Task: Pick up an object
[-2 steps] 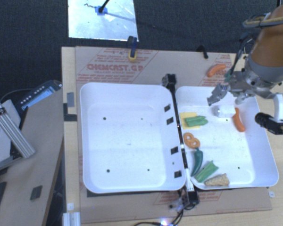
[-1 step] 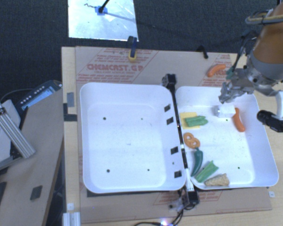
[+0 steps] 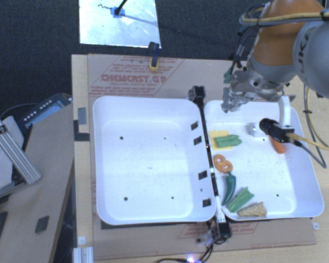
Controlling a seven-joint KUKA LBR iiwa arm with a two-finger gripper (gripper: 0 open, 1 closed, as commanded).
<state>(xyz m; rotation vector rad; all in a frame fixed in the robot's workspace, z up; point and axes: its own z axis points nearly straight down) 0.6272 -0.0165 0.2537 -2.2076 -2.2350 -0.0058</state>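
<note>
My gripper (image 3: 229, 105) hangs over the back left corner of the right bin (image 3: 310, 193), clear of the objects. Just in front of it a green piece lies on a yellow block (image 3: 226, 140). Further forward, along the bin's left side, come an orange ring-shaped piece (image 3: 222, 164), a dark green pepper (image 3: 230, 184), a light green block (image 3: 240, 199) and a tan bread-like piece (image 3: 252, 210). An orange carrot-like thing (image 3: 278, 146) lies to the right, partly hidden by the arm's fittings. A small pale grey piece (image 3: 251, 129) sits near the bin's middle.
The left bin (image 3: 107, 201) stands beside the right one, with black clips (image 3: 197, 126) along their shared wall. Both rest on a cardboard sheet (image 3: 134, 76) bearing a blue and yellow clamp (image 3: 153, 57) at the back. A shiny panel (image 3: 118, 15) lies behind.
</note>
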